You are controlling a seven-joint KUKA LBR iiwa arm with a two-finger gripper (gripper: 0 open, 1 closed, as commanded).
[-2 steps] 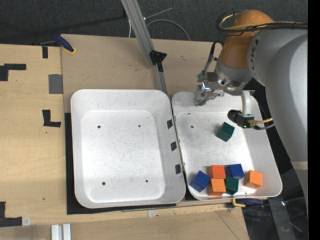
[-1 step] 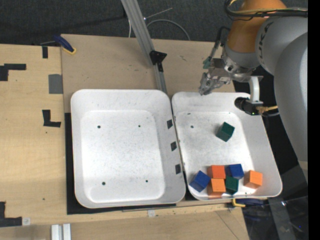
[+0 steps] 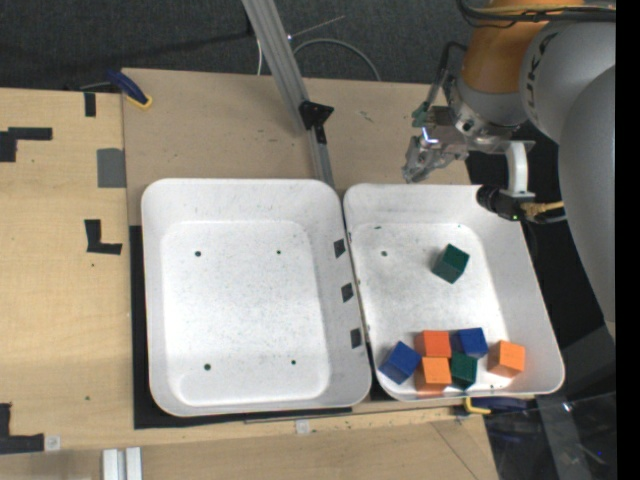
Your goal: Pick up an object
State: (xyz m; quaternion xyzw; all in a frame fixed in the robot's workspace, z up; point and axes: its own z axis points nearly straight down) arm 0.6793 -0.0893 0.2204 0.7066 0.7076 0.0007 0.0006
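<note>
Blocks all sit in the right bin [image 3: 520,268]: a lone dark green block [image 3: 451,263] near its middle, and a cluster [image 3: 450,356] of blue, orange and green ones packed against the near edge. Gripper [image 3: 420,163] hangs above the bin's far edge, carrying nothing. Fingers too small to judge, cannot tell if parted. Lone block looks easiest, with free space on all sides.

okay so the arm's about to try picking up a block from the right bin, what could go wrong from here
The small blue, orange and green cubes are packed together against the right white bin's near wall, so the two-finger gripper may lack room beside any one and could nudge its neighbours. The lone dark green cube sits tilted, so a grasp might slip. The gripper hovers over the far rim, which it could clip descending.
</note>
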